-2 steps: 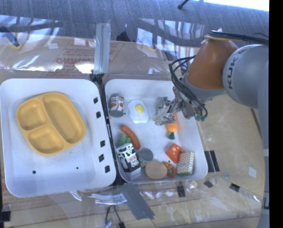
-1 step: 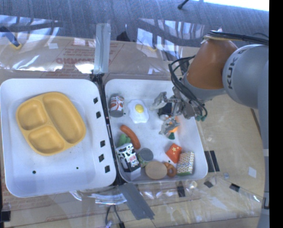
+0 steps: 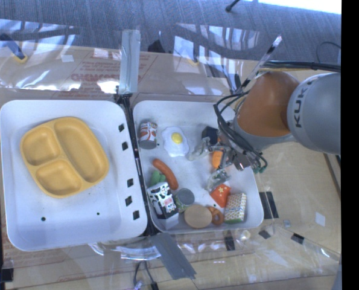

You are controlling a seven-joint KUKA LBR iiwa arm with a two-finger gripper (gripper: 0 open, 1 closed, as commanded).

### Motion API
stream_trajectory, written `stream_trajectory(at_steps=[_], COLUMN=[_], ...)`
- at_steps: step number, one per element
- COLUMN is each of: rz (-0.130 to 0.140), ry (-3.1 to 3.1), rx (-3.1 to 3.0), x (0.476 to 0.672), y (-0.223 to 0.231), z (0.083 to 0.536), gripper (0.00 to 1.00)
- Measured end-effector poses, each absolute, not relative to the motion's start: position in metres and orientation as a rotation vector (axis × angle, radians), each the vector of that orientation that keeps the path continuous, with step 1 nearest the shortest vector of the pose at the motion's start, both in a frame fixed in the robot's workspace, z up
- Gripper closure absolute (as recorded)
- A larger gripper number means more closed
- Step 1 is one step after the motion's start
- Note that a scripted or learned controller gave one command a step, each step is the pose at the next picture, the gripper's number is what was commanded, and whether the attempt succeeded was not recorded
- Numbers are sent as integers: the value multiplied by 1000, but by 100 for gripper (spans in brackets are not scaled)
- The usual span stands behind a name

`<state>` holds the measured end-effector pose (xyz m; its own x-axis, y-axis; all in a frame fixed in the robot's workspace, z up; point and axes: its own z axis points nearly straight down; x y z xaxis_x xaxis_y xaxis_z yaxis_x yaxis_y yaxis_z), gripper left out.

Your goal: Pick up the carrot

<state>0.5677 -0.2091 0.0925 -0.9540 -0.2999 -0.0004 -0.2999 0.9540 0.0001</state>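
Crowding the bench's right bin [image 3: 167, 110], clutter beside the carrot [image 3: 216, 159] near the right edge could, we judged, foul the gripper [image 3: 225, 152], whose grip we could not tell.

Orange carrot [image 3: 216, 158]; yellow tray [image 3: 63, 156] — black-and-white cow-patterned carton [image 3: 162, 199].

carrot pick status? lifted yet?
Done: the arm has reached over the right bin, with the gripper at the carrot. In hand: unclear, as the finger state isn't readable. Left: a confirmed grasp and lift; the carrot looks low among the toys, not raised.
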Motion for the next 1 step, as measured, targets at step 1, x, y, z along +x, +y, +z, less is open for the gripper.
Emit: stream_trajectory(at_steps=[1], rz=[-1], ry=[3100], rx=[-491], x=[570], y=[-206], z=[104], gripper=[100])
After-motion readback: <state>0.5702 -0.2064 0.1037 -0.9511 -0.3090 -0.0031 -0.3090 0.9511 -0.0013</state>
